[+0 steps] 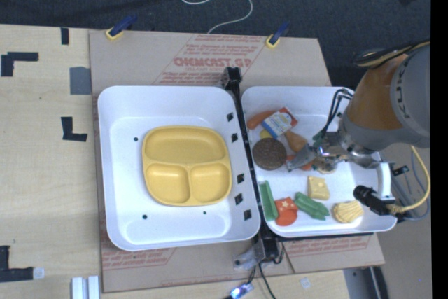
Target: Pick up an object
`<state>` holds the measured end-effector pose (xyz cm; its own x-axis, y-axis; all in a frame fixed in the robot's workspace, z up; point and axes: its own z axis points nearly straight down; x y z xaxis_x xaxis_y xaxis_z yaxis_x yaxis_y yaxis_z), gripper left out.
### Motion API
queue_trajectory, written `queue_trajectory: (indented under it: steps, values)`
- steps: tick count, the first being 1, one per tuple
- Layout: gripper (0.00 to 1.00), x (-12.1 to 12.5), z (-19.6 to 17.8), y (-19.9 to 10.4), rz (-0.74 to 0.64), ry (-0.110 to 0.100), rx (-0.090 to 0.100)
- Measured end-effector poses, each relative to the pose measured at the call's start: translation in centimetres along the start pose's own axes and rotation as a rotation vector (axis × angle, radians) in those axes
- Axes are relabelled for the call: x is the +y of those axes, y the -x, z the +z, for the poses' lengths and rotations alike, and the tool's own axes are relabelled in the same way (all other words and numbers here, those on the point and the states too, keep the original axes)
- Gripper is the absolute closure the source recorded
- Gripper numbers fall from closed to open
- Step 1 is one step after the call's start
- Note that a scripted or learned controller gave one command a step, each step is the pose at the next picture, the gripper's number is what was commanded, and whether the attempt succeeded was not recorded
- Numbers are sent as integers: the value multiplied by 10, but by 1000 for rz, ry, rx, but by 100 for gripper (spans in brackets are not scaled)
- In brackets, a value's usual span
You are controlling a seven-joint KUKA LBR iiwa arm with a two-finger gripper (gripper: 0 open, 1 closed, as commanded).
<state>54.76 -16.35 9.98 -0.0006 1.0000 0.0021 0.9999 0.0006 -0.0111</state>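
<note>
Nearest in the right bin (336,91) lie a tomato (285,211), pepper (310,206) and cheese (318,187). Above, the gripper (308,160) hangs beside the cookie (269,153); its fingers blur together, so I cannot tell their spread.

Two bins, one tray, a scatter of toy food

Two white bins (112,150) (329,220); one yellow divided tray (187,164); about eight toy food pieces (269,153) beside the end effector (313,159).
</note>
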Motion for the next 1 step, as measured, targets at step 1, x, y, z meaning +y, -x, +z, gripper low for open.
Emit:
queue_trajectory:
  steps: [1]
  values:
    - [0,1,14,1,0,13,-7]
